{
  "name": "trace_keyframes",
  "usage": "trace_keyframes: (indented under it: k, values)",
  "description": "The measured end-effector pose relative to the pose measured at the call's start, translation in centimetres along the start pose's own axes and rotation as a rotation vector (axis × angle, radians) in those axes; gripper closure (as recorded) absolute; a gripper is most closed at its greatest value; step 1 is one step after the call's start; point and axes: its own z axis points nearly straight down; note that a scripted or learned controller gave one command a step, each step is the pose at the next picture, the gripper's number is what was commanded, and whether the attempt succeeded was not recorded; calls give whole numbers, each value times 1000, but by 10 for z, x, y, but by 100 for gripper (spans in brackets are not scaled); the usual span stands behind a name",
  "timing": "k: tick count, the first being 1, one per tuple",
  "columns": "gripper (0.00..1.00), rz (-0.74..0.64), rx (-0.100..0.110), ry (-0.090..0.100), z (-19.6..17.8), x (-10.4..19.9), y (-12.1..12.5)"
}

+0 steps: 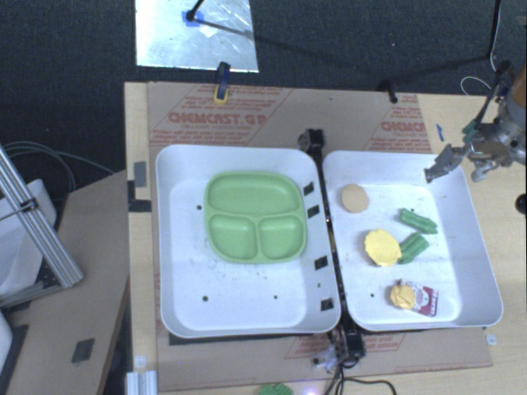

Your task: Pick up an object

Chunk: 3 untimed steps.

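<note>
Right-hand bin (469, 220) first, because that's where my candidates lie; I'm eyeing the yellow piece (382, 247) near the middle of its floor, lumpy and rounded, probably light toy food, stiff enough to squeeze; I'd take it across its narrower width, from above; a green pod (413, 246) sits touching or just beside its right edge, so a sloppy approach could nudge both; another green pod (417, 220) lies just above that, a tan round disc (355, 198) sits toward the bin's upper left, and a yellow-and-red packet (414, 297) lies near the front, flat and likely slippery; my pincer (449, 163) hovers at the bin's upper right corner, well apart from everything, carrying nothing; whether it's wide or narrow I cannot tell from here; over in the left bin (177, 220) rests a green divided tray (254, 217); counter (510, 253) beneath it all.
</note>
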Motion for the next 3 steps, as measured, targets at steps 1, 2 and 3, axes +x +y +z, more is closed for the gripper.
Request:
trace_keyframes:
  k: [1, 2, 3]
  values:
    - [0, 6, 18, 6, 149, -9, -77]
    - [0, -4, -2, -1, 182, 9, -5]
    - [0, 3, -3, 0, 116, 12, -32]
